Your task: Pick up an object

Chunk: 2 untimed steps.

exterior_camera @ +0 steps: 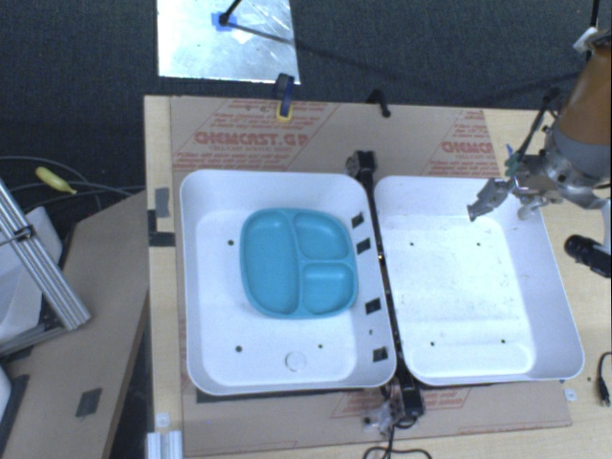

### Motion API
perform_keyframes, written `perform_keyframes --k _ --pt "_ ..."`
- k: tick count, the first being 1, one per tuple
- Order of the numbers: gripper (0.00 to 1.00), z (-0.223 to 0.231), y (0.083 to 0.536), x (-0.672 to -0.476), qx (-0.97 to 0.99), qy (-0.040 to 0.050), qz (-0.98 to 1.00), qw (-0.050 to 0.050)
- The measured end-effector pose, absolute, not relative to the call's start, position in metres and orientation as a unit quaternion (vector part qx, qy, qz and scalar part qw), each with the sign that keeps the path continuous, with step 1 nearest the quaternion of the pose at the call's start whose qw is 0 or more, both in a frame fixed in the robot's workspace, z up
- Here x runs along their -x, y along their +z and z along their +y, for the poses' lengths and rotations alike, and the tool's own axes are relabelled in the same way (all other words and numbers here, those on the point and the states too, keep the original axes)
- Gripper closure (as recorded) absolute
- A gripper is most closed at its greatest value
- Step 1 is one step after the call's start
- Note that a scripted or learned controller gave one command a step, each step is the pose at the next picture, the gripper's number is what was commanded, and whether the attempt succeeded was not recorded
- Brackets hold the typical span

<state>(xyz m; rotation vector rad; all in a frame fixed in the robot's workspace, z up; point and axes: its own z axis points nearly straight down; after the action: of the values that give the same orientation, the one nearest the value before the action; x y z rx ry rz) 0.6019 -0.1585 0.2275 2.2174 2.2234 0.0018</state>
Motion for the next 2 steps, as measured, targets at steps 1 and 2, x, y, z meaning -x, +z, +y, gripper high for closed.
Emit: perform_keyframes --k 1,2 --pt "0.00 -0.032 0.183 -0.526 -0.704 0.0007 0.710 -0.002" --pt "0.00 0.052 0.201 -0.566 -0.703 0.0033 0.711 0.000"
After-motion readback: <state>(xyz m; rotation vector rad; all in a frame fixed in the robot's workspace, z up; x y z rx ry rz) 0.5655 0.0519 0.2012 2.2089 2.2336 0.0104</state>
